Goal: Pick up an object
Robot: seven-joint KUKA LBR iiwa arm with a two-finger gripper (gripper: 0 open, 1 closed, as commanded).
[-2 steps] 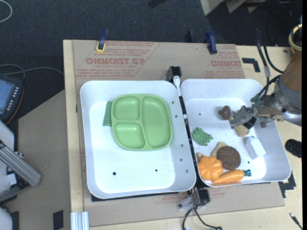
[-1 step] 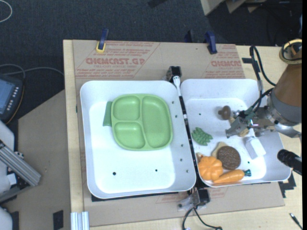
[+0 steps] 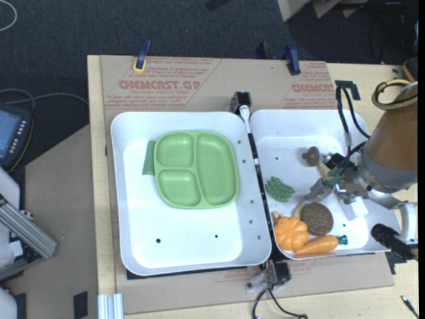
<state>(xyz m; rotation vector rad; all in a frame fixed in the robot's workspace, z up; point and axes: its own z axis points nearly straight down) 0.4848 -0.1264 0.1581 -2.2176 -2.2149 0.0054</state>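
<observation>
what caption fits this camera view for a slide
Arm's gripper low in the right bin among toy foods; green plate alone in the left bin.

In the right bin lie a green grape cluster [image 3: 279, 189], a round brown cookie-like disc [image 3: 317, 218], an orange pumpkin [image 3: 291, 232] touching a carrot [image 3: 318, 245], and a small brownish lump [image 3: 310, 155] farther back.

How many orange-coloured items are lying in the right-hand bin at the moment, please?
2: an orange pumpkin-like piece in the right bin's near-left corner, and an orange carrot just right of it along the near wall. The arm covers the bin's right part, so more may be hidden.
</observation>
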